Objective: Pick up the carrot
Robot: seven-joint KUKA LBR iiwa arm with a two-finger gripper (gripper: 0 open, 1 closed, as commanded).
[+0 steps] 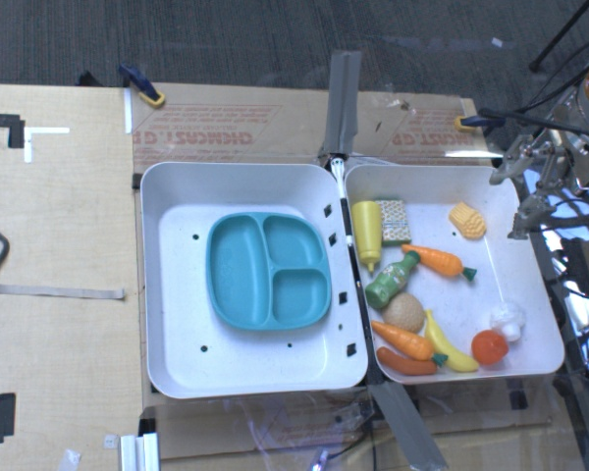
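While the gripper (526, 196) hangs above the right edge of the right bin (530, 292), at about three o'clock in the view, its fingers are too tangled with cables and metal parts to tell whether they are spread or closed, and nothing shows between them. One carrot (440, 260) lies near the middle of that bin, tilted, its green tip pointing toward four o'clock; it sits at about eight o'clock from the gripper, well apart from it. A second carrot (405, 340) lies lower, toward six o'clock, beside a banana (446, 347) and above a red sausage (405, 364). Around them are a yellow mustard bottle (366, 231), a green bottle (391, 280), a corn cob (467, 221) and a tomato (489, 347). The left bin (167, 292) holds a teal divided plate (269, 270).
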